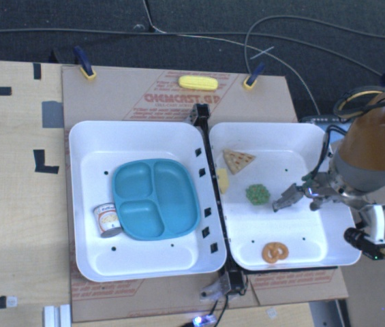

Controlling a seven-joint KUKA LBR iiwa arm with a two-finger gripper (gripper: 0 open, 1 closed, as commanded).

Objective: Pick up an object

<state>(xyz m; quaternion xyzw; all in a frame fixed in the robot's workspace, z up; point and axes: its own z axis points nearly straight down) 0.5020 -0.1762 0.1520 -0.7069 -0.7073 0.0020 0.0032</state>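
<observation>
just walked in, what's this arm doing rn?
The gripper is down in the right bin, just to the right of the green broccoli-like piece, with nothing visibly held. That bin also holds a pizza-slice toy, a pretzel near the front and a yellow piece by the divider. The left bin has a blue divided plate with a small can beside it. Nothing is lifted yet.
</observation>
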